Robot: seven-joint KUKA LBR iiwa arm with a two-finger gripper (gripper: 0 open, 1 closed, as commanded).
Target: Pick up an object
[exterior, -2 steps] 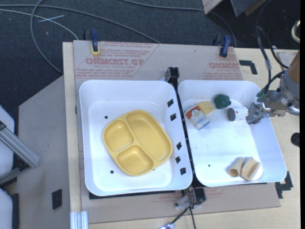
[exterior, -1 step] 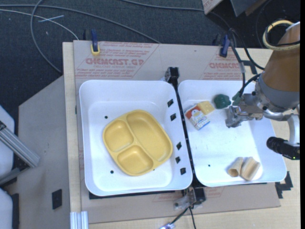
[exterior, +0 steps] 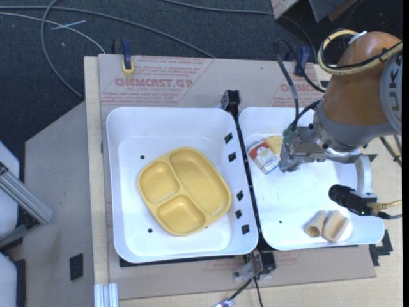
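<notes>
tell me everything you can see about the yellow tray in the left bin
The yellow tray is a shallow divided plate with rounded corners and three compartments, two larger and one smaller, split by raised ridges. It looks like matte moulded plastic, pale mustard in colour. It lies flat and right side up, turned at a slant to the walls of the left bin, roughly at the middle of the floor. Its compartments hold nothing, and it touches only the bin floor.

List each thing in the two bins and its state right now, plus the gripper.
Yellow divided plate: flat, right way up in the left bin, compartments bare.
Red-and-white packet: lying in the right bin, beside the gripper.
Tan roll: on its side, near the right bin's front edge.
Gripper: low over the right bin, next to the packet.
</notes>
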